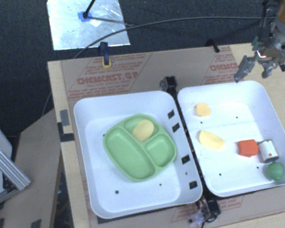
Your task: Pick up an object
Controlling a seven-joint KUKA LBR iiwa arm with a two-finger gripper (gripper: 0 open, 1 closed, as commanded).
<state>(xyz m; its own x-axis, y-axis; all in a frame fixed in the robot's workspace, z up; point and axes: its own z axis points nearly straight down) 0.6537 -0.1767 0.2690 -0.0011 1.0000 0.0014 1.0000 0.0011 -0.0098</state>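
My gripper [255, 69] hangs above the far right corner of the right bin [225, 111], its two fingers spread open with nothing between them. In that bin lie a small orange-yellow piece [202, 109], a yellow wedge [211, 140], an orange-red block [248, 147], a small silver can [267, 150] and a green ball [274, 170]. All of these sit well below and forward of the gripper.
The left bin [97, 143] holds a green divided plate [138, 148] with a yellow lump [143, 130] in its upper compartment. A cardboard sheet [127, 74] lies under both bins. A blue-and-yellow clamp [104, 54] stands at the back edge.
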